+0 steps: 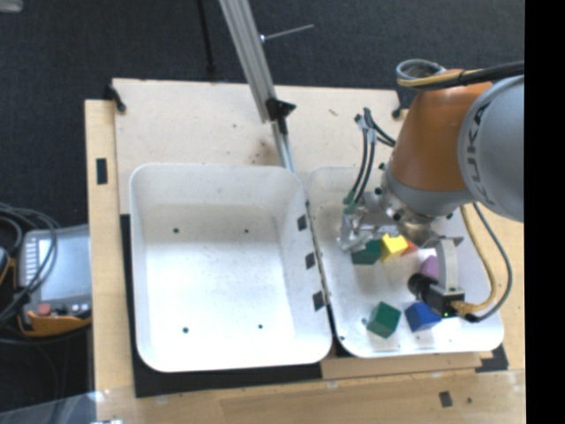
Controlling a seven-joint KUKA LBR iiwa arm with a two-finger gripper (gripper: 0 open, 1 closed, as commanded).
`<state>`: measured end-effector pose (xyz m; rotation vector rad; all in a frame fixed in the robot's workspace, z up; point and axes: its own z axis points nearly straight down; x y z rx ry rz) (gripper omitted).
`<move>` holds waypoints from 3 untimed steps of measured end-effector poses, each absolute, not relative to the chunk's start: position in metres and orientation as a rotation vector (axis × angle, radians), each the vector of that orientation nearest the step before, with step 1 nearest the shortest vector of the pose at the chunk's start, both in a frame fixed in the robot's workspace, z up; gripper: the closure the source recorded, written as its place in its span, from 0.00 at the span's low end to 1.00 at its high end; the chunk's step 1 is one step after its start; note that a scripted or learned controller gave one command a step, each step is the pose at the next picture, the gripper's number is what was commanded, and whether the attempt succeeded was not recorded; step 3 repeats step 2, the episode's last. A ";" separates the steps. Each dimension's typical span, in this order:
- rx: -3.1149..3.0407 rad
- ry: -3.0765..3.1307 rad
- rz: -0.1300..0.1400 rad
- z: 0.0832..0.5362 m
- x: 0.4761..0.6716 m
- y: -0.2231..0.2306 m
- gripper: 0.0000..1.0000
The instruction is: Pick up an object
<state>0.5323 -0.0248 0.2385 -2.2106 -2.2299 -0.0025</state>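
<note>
Arm (441,140) sits highest, closest to the lens: grey body, orange band above the wrist, reaching in from the right over the right bin (347,329). Gripper (356,234) hangs low over the upper-left part of that bin, close to the wall shared with the left bin (221,263). Can't tell how wide the gripper is set; the metal parts blur together and the wrist covers them from above. Nothing visibly held.

Objects, all in the right bin:
- dark green block (365,254), just below and beside the gripper; contact unclear
- yellow block (395,245), touching the dark green block on its right, partly under the wrist
- pink piece (430,260), right of the yellow block, shape hard to read
- green block (384,319), near the bin's front edge, tilted on a corner
- blue block (422,315), just beside the green block, to its right

Left bin: white floor with a few dark specks. Both bins stand on a pale bench (194,122). Slanted aluminium rail (252,51) runs from the top of the view down to the bins' back edge. Grey handheld unit with cables (53,272) lies off the bench, far left.
</note>
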 end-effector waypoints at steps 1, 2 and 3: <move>-2.212 -2.229 0.000 0.229 0.518 0.031 1.00; -2.211 -2.229 -0.001 0.225 0.506 0.085 1.00; -2.211 -2.229 -0.001 0.225 0.506 0.085 1.00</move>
